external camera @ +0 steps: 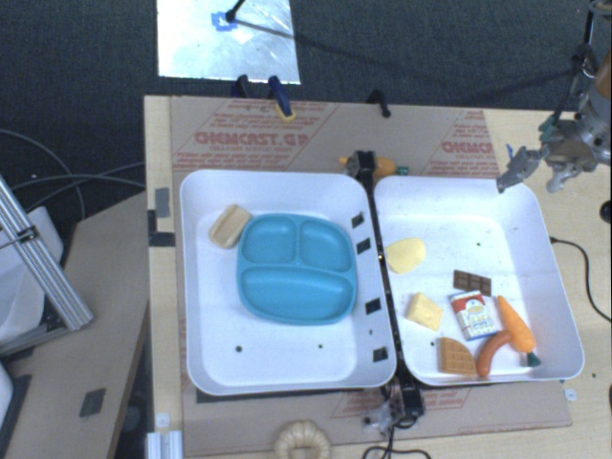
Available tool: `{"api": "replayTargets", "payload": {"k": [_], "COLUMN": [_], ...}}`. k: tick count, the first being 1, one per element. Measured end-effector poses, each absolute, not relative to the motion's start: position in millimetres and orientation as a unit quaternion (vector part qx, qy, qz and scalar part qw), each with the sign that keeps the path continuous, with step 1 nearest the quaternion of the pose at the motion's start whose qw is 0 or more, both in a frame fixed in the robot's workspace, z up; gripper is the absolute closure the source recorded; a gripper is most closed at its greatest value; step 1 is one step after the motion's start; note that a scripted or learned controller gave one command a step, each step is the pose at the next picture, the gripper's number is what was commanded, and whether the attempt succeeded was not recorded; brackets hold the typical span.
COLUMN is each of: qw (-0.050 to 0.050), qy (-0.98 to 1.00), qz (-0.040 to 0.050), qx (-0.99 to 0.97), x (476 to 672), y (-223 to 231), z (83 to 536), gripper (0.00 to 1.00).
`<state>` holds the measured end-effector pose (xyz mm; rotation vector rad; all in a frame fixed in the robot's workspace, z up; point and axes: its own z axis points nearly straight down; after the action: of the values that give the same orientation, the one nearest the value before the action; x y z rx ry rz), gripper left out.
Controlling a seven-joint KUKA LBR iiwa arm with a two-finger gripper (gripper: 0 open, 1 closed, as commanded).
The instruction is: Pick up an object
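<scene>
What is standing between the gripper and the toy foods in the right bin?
Nothing visible. The gripper hangs above the right bin's far right corner, and the carrot, sausage and cheese wedge lie uncovered near the front.

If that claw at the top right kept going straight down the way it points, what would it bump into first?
Probably the right bin's far corner rim or the bare floor beside it; the gripper hangs above there, though depth is unclear.

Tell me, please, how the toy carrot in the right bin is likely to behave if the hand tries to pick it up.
The carrot looks like smooth moulded plastic, so probably stiff, light and somewhat slippery. Its rounded, tapered body may roll or squirt out of a pinch. It lies against the sausage near the bin wall, which could crowd a grasp.
</scene>
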<state>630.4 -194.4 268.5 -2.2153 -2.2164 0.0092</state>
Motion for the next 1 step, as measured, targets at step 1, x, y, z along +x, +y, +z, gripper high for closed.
{"api": "replayTargets", "payload": {"k": [1], "qw": [-0.001], "qy": [-0.708], "qz": [-0.0006], "qx": [-0.706], "x": [632.3], "y": [-193.4], "z": [276.5], "gripper": [0.0]}}
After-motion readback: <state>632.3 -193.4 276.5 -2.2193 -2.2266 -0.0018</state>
